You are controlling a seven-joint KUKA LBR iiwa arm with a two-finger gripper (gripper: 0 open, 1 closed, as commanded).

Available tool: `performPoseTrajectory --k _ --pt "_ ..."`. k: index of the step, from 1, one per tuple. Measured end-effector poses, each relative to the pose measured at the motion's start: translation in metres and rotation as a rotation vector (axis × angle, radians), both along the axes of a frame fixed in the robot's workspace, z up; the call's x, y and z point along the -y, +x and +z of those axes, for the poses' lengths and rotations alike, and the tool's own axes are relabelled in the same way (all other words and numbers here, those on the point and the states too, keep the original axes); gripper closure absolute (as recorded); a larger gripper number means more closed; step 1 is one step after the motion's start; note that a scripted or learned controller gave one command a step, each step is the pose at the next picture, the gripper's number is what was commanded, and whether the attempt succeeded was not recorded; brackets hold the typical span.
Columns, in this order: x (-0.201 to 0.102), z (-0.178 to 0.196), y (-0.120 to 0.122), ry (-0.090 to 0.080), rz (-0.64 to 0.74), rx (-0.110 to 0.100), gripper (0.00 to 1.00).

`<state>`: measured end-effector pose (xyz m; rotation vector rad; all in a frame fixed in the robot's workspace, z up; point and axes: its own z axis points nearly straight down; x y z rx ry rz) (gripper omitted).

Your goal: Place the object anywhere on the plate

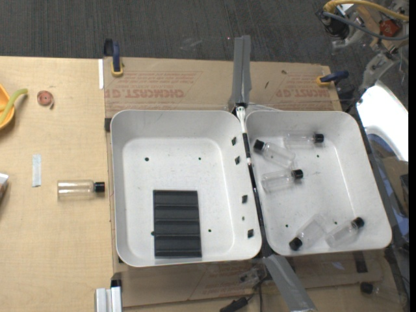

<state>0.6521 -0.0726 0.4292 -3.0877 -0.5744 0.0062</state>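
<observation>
Where the arm [367, 12] reaches in at the upper right corner, clear of both bins, with yellow cable looped over its end. Cannot tell whether the jaws stand wide or narrow; nothing seen between them.

Side by side on a sheet of cardboard [195, 86] on the bench [52, 252]: left bin [120, 174] and right bin [364, 174], touching along their inner walls. In the left bin, lying flat near the front wall, a black ribbed plate [176, 224], with nothing on it.

In the right bin, five clear bottles with black caps, all lying on their sides: two close together near the back, first bottle [273, 152] and second bottle [302, 138]; a third bottle [279, 180] just in front of them towards the middle; a fourth bottle [309, 231] and fifth bottle [341, 233] beside each other near the front right corner.

Outside the bins, on the bench to the left, a sixth bottle [77, 188] on its side, cap towards the left bin. Further left, a small pale strip [36, 171], a small red disc [44, 97] and an orange item [5, 106] cut off by the edge. Clamped on the cardboard's back edge, two blue clamps [112, 49].
</observation>
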Motion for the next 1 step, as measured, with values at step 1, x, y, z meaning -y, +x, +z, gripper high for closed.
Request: performPoseTrajectory --k 1 --pt "0.0853 -0.0069 -0.0249 -0.001 -0.088 -0.003 0.0"
